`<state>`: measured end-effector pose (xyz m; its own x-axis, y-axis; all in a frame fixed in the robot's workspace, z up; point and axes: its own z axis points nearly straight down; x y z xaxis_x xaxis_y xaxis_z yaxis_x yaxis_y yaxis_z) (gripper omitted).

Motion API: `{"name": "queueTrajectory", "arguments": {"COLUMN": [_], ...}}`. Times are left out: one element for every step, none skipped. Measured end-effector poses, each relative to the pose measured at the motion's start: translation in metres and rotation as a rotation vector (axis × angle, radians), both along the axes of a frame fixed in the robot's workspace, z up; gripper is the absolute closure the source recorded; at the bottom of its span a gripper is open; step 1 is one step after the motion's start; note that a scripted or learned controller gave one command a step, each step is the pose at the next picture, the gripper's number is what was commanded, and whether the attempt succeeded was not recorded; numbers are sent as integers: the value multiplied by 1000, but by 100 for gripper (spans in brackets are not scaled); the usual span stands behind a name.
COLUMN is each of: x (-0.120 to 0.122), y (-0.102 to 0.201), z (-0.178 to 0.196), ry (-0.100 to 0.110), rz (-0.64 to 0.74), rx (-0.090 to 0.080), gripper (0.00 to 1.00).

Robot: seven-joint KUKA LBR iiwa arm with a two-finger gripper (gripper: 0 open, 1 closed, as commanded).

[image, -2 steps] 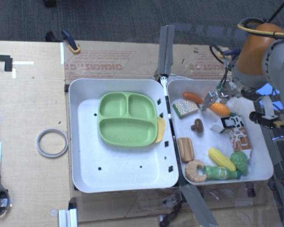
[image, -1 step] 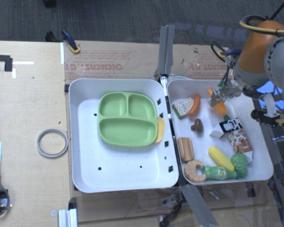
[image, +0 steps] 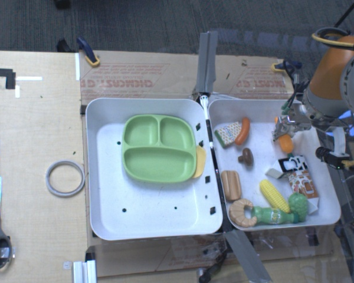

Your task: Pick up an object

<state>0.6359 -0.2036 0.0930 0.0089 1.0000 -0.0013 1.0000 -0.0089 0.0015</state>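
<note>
Metal tool [image: 286,125] is seen low over the right bin [image: 256,108], at its far right corner; whether it is spread or closed cannot be told. Just below it an orange ball [image: 286,144] is lying on the bin floor, apparently not gripped. Nearby are found a small carton [image: 294,165], a snack packet [image: 304,186], a corn cob [image: 274,195], a green bottle [image: 280,212], a croissant [image: 242,212], a bread roll [image: 230,185], a brown piece [image: 245,156], a sandwich wedge [image: 228,133] and a carrot [image: 242,131]. A green divided plate [image: 159,148] is placed in the left bin [image: 103,187]. A tape ring [image: 65,177] is lying on the bench [image: 29,134].
</note>
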Motion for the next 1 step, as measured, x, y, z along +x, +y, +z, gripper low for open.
{"name": "queueTrajectory", "arguments": {"x": [2], "y": [62], "z": [94], "ry": [0], "rz": [112], "rx": [0], "gripper": [100]}}
